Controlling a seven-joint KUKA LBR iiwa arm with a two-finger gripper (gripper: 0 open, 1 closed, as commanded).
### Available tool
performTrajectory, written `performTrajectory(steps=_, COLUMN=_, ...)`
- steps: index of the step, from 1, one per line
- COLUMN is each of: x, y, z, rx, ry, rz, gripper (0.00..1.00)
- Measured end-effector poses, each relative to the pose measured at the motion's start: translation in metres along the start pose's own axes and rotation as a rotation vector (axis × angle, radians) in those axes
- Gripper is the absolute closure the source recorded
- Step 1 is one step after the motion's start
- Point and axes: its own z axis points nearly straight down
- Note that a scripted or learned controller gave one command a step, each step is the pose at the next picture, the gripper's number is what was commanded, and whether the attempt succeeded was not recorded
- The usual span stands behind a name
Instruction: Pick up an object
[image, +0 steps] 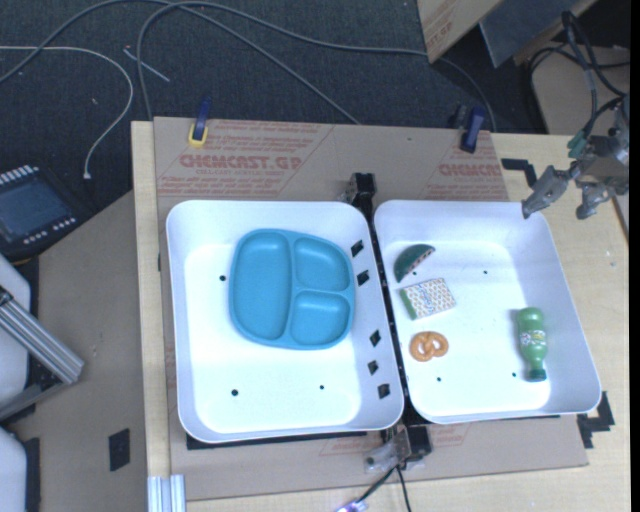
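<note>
In the right bin (560, 300) lie a green watermelon slice (413, 260), a small patterned packet (429, 297), an orange pretzel (428, 346) and a green bottle (531, 342) on its side near the bin's right wall. My gripper (568, 195) hangs open above the right bin's far right corner, its two fingers spread apart with nothing between them. It is well away from every object.
The left bin (200, 380) holds a blue divided plate (293, 288). Black clips line the seam between the bins (372, 300). Blue clamps (200, 128) hold the cardboard sheet at the far edge. Cables lie on the floor beyond the bench.
</note>
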Motion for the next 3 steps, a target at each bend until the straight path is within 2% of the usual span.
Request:
performTrajectory(steps=1, x=0.001, y=0.002, z=-0.008, rx=-0.013, ry=-0.003, rz=-0.004, gripper=0.00)
performTrajectory(steps=3, x=0.010, y=-0.010, z=0.100, rx=-0.007, ry=-0.001, rz=-0.003, gripper=0.00)
